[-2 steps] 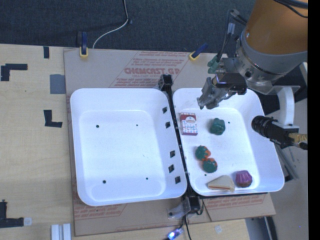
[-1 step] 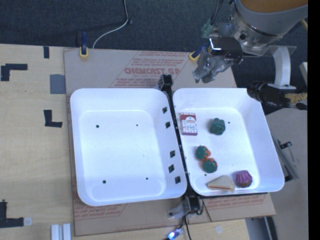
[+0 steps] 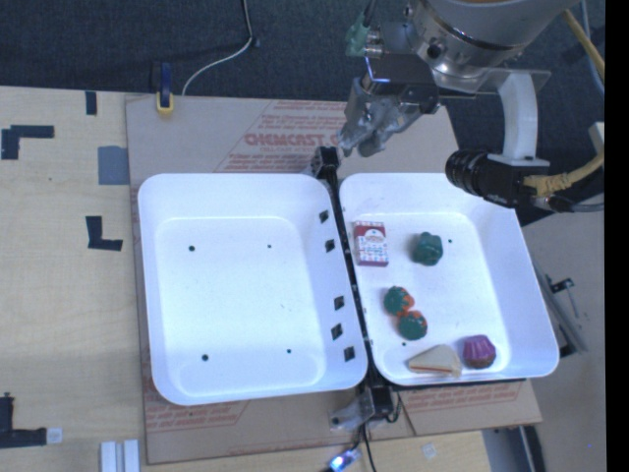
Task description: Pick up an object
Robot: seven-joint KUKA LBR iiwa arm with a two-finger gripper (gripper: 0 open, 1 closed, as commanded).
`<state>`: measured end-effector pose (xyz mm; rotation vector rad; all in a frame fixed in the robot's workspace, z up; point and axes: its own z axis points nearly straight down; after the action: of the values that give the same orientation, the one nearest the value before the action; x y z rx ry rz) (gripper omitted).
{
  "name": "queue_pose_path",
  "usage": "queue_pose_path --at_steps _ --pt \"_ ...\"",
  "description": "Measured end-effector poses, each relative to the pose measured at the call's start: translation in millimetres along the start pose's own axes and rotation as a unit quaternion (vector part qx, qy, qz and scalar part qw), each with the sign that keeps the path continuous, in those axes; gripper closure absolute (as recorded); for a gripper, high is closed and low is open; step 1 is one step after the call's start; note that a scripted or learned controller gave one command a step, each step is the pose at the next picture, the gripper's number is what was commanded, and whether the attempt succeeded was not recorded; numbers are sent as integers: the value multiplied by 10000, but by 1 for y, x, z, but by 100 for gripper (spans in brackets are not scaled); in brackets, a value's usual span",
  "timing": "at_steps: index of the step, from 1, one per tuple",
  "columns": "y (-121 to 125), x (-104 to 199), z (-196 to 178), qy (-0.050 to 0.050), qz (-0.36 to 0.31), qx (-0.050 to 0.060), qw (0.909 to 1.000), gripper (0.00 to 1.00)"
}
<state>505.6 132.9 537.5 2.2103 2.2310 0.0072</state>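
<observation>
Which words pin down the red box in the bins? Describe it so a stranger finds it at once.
Start at the right bin, the one with objects in it. Look to its upper left, beside the divider between the bins. The box lies there: flat, rectangular, red and white, while its neighbours are rounded lumps or a wedge.

- A robotics lab: a grey industrial arm hangs over the counter at upper right.
- Two white bins sit on printed cardboard.
- Loose cables run across dark carpet.
</observation>
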Motion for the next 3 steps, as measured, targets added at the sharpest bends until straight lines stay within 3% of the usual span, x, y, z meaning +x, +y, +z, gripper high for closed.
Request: queue_pose_path --at_steps 1,2,3 --pt "-23 80 32 -13 -9 47 10000 100" --pt "-21 102 2 -8 27 11 10000 100" --pt "29 99 153 -57 53 100 9999 100"
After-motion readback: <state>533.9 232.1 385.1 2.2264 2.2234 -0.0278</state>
